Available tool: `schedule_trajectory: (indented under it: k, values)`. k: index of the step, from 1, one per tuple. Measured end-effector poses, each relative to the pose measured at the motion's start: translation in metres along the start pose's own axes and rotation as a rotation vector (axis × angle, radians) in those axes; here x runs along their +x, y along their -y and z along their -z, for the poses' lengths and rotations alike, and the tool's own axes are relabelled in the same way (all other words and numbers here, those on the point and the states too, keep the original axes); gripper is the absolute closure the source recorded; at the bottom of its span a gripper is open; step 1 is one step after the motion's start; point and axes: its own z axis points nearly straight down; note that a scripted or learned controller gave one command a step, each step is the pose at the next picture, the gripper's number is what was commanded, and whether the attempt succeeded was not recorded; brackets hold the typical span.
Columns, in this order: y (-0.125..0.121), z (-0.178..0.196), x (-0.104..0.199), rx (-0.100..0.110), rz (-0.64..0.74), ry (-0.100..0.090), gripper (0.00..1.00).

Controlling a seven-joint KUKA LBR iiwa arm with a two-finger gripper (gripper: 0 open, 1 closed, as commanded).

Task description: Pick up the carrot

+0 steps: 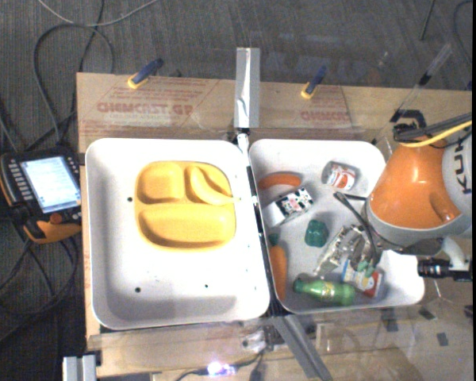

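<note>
Nearest the camera in the right bin [397, 296], a glossy green bottle [325, 290] lies on its side with the metal gripper [345, 252] just above it beside a small colourful carton [366, 279], and can't tell whether the jaws are spread or pressed together. The smooth tapered carrot [278, 265] is jammed against that bin's left wall, with little room on that side. Farther back sit a green block [316, 232], a black-and-white cube [294, 202], an orange sausage shape [278, 180] and a crumpled can [341, 176]; the left bin [111, 284] holds a moulded yellow divided tray [186, 205].
</note>
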Motion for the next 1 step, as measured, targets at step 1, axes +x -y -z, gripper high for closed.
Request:
schedule_trajectory:
  k: [1]
  values:
    - [-0.0020, 0.0031, -0.0033, -0.006, 0.000, 0.012, 0.00]
